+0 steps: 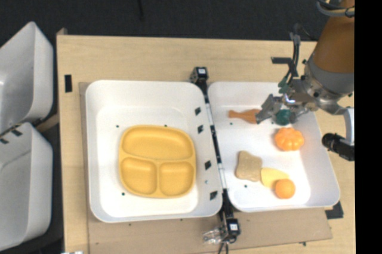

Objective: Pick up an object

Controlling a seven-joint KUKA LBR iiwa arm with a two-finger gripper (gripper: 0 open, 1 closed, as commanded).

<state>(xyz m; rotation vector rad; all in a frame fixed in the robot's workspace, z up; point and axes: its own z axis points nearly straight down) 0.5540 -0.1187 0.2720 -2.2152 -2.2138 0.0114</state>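
Observation:
My gripper hangs low over the back part of the right bin, below the grey wrist and orange band. A small teal object sits right under it, partly hidden by the gripper. To its left lies an orange carrot-shaped piece, its end touching or nearly touching the gripper. An orange pumpkin-shaped piece lies just in front of the gripper. Nearer the front are a beige bread-like slice, a pale yellow piece and an orange ball.
The left bin holds a yellow divided plate. Black clips run along the seam between the bins. White boxes stand off the bench at the left.

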